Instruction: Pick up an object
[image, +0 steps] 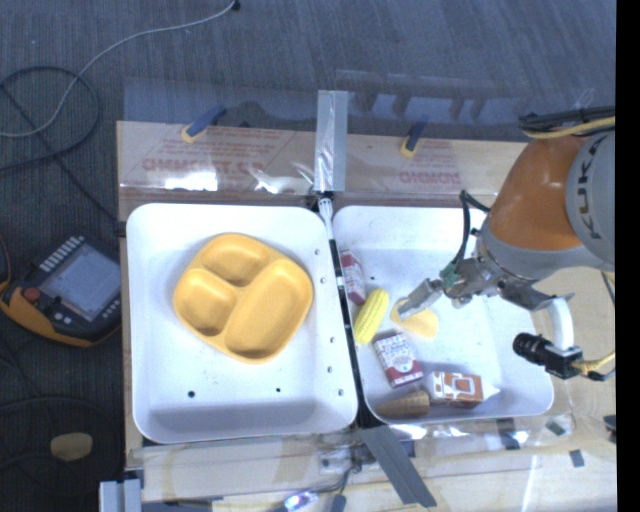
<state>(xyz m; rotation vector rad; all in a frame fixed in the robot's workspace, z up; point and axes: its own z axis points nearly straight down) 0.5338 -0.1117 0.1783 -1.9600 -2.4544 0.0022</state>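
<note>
Nearest the camera, at the bottom left, a small tan lump (70, 446) lies on the dark floor beside the table (140, 140). Above it on the floor sits a handheld control pendant (68, 290) with a grey screen and an orange edge, its black cables looping away.

On the table the left bin (150, 400) holds one thing: a yellow divided plate (243, 295) with three compartments, lying slightly above the bin's middle.

Across the divider, the right bin (520, 400) holds the small objects. Against its left wall lies a small red and white packet (351, 272). Just right of it a yellow corn cob (371, 315) lies tilted. Below the cob is a red carton (397, 359), and below that, at the bin's front wall, a brown cone-shaped piece (407, 404). Just right of the cone sits a small orange and white box (456, 387). A pale yellow wedge (420, 322) lies right of the cob, near the bin's middle.

The gripper (418, 298) points left and down over the right bin, its tip just above the yellow wedge, touching or nearly touching its upper edge. Whether its fingers are apart or together cannot be told, and nothing can be seen held. The grey arm (545, 205) with its orange band enters from the right.
</note>
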